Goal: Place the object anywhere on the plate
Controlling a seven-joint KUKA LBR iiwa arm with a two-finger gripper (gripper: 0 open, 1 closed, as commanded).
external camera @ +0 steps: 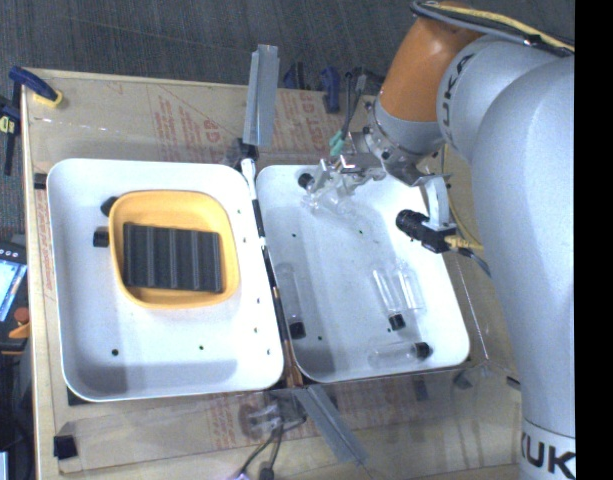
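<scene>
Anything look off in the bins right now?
Nothing spilled or broken that I can see. The yellow plate in the left bin carries a dark ribbed insert, no object on it. Clear items lie loose in the right bin, hard to make out. The gripper is over that bin's far corner.

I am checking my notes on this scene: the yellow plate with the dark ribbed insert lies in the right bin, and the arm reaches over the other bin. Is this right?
Not quite. The camera view shows the yellow plate in the left bin, not the right one. The arm reaches over the other bin, the right bin, as you wrote.
</scene>
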